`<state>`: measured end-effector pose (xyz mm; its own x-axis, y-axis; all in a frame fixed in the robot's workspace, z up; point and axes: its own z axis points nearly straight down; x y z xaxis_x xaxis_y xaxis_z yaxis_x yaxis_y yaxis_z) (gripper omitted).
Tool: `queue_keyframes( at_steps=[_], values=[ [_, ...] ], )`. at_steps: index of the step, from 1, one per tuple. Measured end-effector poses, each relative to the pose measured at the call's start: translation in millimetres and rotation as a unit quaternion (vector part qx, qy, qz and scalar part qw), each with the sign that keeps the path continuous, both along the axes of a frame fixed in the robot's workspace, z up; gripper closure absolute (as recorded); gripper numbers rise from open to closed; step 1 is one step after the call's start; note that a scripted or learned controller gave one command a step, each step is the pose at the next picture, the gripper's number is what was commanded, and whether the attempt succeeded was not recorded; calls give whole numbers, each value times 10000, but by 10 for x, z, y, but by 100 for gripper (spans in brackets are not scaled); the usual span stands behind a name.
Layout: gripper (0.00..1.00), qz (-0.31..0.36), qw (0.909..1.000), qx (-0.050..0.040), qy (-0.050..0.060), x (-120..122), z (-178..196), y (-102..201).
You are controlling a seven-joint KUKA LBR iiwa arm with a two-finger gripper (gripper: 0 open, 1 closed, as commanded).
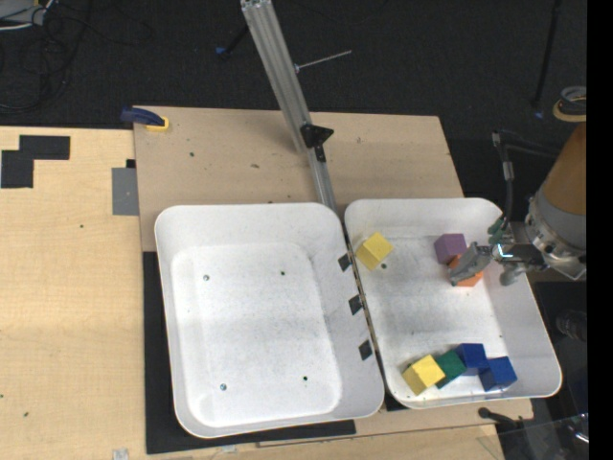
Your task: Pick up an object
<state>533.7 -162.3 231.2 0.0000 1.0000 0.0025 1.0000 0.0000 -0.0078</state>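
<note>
Camera view, fixed above the bench.

Item 1. Gripper point(476, 262): reaches in from the right over the right bin point(517, 353), low above the bin's upper right part. Fingers spread narrowly around a small orange block; whether they actually press on it cannot be told.

Item 2. Orange block point(468, 278): at the gripper's fingertips, just below them, resting at or near the bin floor.

Item 3. Purple cube point(449, 247): just left of the gripper and slightly above it, touching or nearly touching the orange block's upper left side.

Item 4. Yellow cube point(374, 250): well to the left of the gripper, near the right bin's left wall, tilted.

Item 5. Cluster of blocks, well below the gripper and toward the bin's near edge: a yellow block point(422, 373) at the left end, a green block point(450, 364) beside it, a blue block point(472, 355) next, and a second blue block point(498, 373) at the right end. They sit close together.

Item 6. Left bin point(192, 228): far left of the gripper, beside the right bin.

Item 7. Metal rail point(287, 84): up and to the left of the gripper, slanting across the bench point(220, 156) toward the gap between the bins.

Item 8. Blue and yellow clamp point(146, 118): far up-left of the gripper, at the bench's corner.
</note>
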Motion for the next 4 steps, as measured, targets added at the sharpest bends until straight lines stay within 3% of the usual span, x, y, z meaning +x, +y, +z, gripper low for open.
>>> queue_keyframes(
  at_steps=[1,4],
  values=[
    [0,-9,10000,-7,-25,7,23,-10],
    [0,-22,10000,-8,-34,113,-1404,-3]
  ],
)
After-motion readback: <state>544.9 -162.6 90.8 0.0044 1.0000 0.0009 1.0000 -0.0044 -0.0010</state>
